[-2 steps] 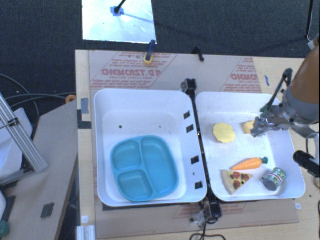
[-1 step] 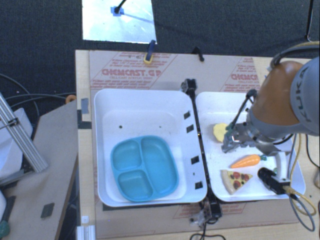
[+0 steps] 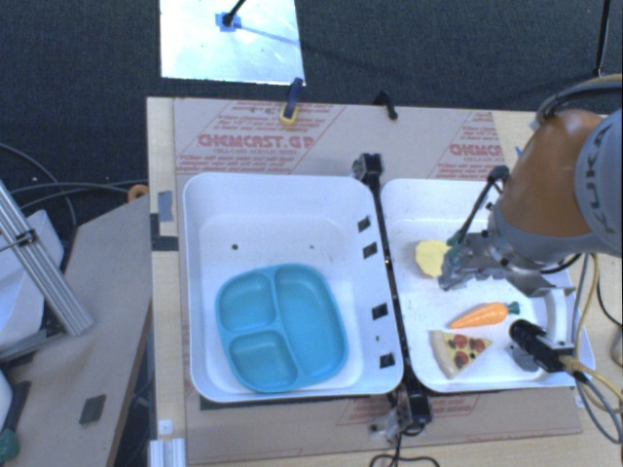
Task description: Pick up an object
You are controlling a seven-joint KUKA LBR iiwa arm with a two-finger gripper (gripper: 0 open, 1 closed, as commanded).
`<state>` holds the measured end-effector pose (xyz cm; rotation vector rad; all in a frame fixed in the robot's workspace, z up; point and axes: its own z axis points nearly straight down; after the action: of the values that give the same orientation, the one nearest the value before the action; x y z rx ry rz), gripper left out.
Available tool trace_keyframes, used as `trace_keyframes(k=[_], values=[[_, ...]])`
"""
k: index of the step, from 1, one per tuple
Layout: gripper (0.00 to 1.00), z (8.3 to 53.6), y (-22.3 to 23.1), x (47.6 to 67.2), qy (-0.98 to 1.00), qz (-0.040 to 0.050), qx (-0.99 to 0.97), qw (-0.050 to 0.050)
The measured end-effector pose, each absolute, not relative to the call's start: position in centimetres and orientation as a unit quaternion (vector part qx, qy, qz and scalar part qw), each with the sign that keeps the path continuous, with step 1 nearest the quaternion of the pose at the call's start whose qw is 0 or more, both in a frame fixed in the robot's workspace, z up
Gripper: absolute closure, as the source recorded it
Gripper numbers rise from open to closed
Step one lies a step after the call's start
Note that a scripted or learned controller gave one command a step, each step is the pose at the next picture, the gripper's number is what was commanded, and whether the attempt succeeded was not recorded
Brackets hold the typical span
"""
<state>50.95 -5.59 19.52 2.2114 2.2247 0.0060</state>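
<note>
Nearest, at the front of the bin on the view's right (image 3: 428,202), we logged a toy pizza slice (image 3: 458,350) lying flat, its point towards the front corner. Item two, just behind it and apart from it: a toy carrot (image 3: 479,314) on its side, green top towards the view's right.

Item three, directly behind the carrot: the gripper (image 3: 454,272), low over the bin floor. We could not tell whether it was open or closed, and nothing showed as held in it. Item four: a yellow piece (image 3: 429,257) on the bin floor, just beside the gripper on its left edge in the view. We could not tell whether the two touched.

Item five: the arm (image 3: 584,212), entering from the view's right and bent down steeply over the bin, its orange band (image 3: 550,178) bulking above the wrist.

Item six, in the bin on the view's left (image 3: 273,202): a blue divided plate (image 3: 280,327) towards the front, three compartments, well apart from the gripper.

Farther back we noted the printed cardboard sheet (image 3: 253,134) under both bins. Beyond it, a shiny metal sheet (image 3: 229,27) lay on dark carpet.
</note>
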Motion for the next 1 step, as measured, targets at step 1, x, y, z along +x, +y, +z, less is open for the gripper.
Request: trace_keyframes(k=[1], values=[[1.0, 26.94, -11.29, 57.6, 0.707, 0.003, 0.707, 0.007]])
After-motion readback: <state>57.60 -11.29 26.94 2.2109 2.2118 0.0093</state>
